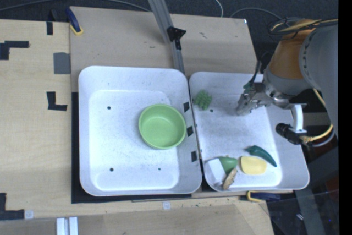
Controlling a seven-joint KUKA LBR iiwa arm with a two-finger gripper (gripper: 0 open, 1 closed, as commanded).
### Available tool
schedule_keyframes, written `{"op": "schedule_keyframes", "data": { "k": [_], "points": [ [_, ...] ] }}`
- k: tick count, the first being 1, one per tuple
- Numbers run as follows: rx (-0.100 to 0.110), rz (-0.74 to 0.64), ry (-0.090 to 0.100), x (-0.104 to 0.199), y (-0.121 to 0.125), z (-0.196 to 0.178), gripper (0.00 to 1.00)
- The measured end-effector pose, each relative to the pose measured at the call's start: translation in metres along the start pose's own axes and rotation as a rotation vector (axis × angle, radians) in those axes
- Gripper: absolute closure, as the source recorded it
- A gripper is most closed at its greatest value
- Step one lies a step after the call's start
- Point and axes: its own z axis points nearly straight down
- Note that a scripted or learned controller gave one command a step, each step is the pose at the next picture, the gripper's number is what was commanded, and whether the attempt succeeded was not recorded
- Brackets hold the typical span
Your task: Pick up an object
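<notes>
My gripper hangs over the upper right part of the right bin, pointing down, with nothing seen between its fingers. A small green knobbly object lies to its left near the bin's top left corner. At the bin's front lie a yellow object, a dark green pepper-like piece, a green cone-like piece and a tan stick-like piece.
The left bin holds a light green bowl. A grey pole slants in from the top to the divide between the bins. Cables run at the right by the arm.
</notes>
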Motion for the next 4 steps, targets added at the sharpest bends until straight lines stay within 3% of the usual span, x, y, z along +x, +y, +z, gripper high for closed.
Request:
{"op": "schedule_keyframes", "data": {
  "k": [2, 3, 4],
  "points": [
    [-0.008, 0.001, -0.002, 0.007, 0.015, -0.118, 1.00],
    [-0.002, 0.002, 0.000, 0.008, 0.016, -0.125, 1.00],
    [0.000, -0.003, 0.001, 0.062, 0.008, -0.114, 1.00]
  ]
}}
